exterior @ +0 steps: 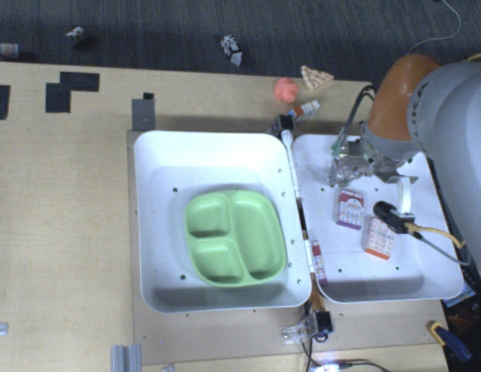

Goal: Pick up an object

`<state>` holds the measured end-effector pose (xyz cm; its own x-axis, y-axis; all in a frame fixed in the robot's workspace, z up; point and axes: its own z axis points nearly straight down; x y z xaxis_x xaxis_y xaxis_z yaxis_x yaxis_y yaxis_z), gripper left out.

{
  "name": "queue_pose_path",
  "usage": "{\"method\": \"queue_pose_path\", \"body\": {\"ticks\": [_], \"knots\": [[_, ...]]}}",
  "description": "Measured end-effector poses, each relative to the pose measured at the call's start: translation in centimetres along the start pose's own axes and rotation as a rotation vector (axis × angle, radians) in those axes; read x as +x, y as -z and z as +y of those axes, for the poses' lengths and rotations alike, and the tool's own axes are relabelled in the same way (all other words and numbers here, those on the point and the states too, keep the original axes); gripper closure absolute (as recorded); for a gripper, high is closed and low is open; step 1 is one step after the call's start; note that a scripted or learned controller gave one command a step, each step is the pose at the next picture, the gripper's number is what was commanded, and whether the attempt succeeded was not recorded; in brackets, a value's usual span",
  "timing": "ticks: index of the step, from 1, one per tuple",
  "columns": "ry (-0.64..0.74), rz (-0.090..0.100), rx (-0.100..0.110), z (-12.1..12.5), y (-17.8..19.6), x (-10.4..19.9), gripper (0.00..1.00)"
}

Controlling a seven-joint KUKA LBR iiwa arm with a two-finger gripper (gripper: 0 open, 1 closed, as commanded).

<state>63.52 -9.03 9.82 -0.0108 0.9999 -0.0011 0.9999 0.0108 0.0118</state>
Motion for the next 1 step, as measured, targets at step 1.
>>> {"method": "queue_pose_path", "body": {"ticks": [1], "knots": [[0.001,0.0,0.0,-0.01,-0.01,0.01,0.0]]}}
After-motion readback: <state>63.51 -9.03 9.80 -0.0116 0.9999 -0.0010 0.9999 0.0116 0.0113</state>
